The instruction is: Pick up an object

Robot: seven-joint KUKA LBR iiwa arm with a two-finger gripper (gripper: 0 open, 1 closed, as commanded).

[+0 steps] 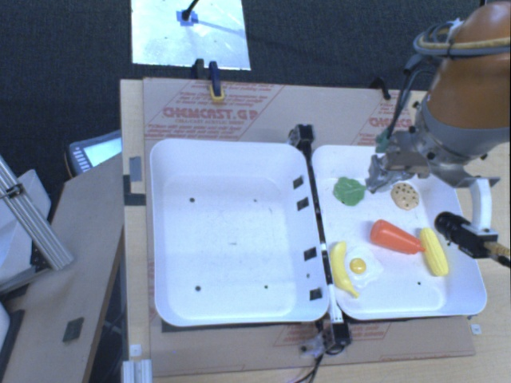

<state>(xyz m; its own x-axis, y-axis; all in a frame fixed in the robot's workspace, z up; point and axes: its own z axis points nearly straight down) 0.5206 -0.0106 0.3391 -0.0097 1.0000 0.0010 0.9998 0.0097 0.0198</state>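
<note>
While the gripper (382, 175) hangs low over the right bin (459, 303), between the lettuce (348, 191) and the cookie (405, 196), whether it is released or clenched cannot be told. Descending between them, it could close on nothing or nudge either piece aside. Carrot (395, 237), corn (434, 251), egg (361, 266) and banana (341, 268) lie nearer the front rim.

Bins (231, 162) — smooth, glossy white plastic. Board (263, 106) under them — matt brown cardboard. My wrist band (479, 34): shiny orange. Carrot (395, 237): glossy plastic.
</note>
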